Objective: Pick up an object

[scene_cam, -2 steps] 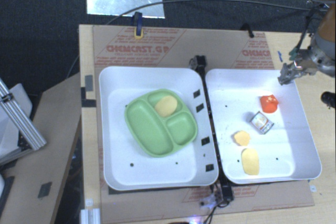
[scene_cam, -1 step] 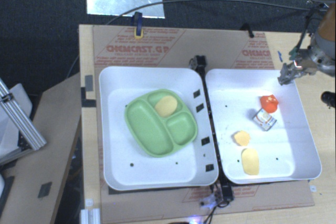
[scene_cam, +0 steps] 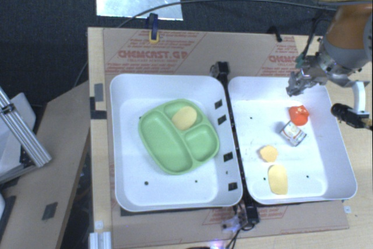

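The right bin holds a red-orange object, a small silver and white packet, a round yellow piece and a longer yellow piece. My gripper hangs over the bin's far right corner, above and just beyond the red-orange object, with nothing visibly held. In the left bin lies a green divided plate with a yellow item in its upper compartment.
A black divider with clips runs between the two bins. A black fitting juts in at the right edge beside the right bin. Cables cross the cardboard sheet behind the bins.
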`<action>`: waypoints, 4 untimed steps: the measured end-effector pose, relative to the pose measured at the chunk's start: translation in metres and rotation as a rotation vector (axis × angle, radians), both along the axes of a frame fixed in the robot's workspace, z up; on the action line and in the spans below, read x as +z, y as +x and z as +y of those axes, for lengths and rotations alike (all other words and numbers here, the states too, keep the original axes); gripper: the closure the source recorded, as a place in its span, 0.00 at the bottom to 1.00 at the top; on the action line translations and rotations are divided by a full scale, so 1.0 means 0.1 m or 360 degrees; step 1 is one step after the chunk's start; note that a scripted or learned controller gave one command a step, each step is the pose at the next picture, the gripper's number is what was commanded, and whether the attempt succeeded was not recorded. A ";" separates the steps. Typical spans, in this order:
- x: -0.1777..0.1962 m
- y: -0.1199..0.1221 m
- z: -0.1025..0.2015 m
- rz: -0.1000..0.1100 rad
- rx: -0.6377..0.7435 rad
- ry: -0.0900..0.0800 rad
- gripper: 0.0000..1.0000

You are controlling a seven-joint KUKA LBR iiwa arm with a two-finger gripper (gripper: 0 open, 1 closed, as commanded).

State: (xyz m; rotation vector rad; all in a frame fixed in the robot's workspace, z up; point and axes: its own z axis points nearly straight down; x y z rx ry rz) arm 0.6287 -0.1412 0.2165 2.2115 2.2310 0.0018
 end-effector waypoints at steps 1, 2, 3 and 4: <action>-0.08 -0.07 0.51 0.0002 -0.0001 0.0001 1.00; 0.03 -0.18 1.06 0.0001 0.0001 0.0002 1.00; 0.00 -0.23 1.68 0.0002 0.0002 0.0002 1.00; -0.08 -0.27 2.20 0.0002 0.0001 0.0002 1.00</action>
